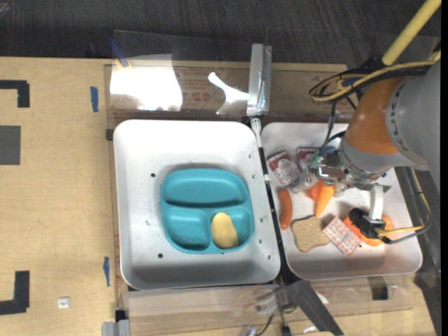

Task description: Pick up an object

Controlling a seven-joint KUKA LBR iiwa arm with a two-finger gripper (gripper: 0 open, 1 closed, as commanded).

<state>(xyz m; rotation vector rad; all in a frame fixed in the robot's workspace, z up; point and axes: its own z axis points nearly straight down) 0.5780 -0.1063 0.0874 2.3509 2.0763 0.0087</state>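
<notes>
My gripper hangs low over the right bin, under the grey arm with its orange band. Just below it lies an orange carrot piece, touching or nearly touching it. Nearby in that bin lie an orange sausage, a slice of brown bread, a red-and-white checked packet and two clear wrapped packets at the back left. A small orange piece lies at the front right.
The left bin holds a teal divided tray with a yellow potato-like lump in its front right compartment. A clear plastic sheet and a metal post stand behind the bins.
</notes>
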